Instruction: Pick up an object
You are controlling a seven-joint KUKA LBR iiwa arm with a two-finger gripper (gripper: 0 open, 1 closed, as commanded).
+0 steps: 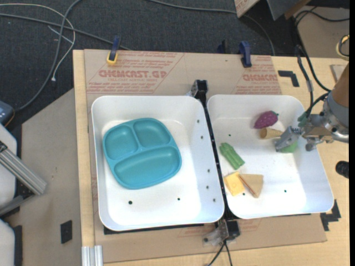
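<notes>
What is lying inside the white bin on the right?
The right bin holds a purple grape bunch, a green pickle-like piece and a yellow and tan sandwich toy. The gripper covers part of something green beneath it.

Robotics lab test bench. Evidence: two white bins [208,107] sit on a cardboard sheet [155,71] held by blue clamps [115,49] at the far edge; loose cables [61,21] cross dark carpet [33,65].
</notes>
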